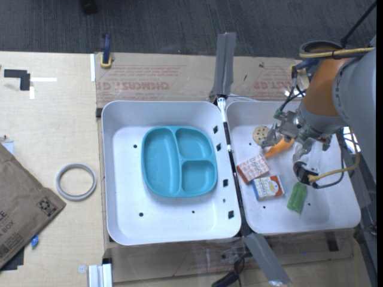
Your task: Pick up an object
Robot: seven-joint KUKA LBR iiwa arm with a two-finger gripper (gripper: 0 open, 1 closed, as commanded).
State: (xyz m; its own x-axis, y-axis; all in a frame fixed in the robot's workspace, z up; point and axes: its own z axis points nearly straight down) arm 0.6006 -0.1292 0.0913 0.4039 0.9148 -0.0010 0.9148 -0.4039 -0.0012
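Currently at the reach step: gripper [291, 137], jaw state cannot tell, sits low in the right bin [335, 217] at centre-right of frame beside the orange object [276, 149]; next move calls for closing squarely on it.

Single fixed cam sitting above the bench, looking down at a slant, far side of the bench running along the frame top. Mid-range framing: it's taking in both white bins whole, left bin [111, 178] sitting centre frame, right bin [335, 217] running toward the right edge. Arm [353, 82] is coming in from the upper right. Dark floor is showing across the top strip.
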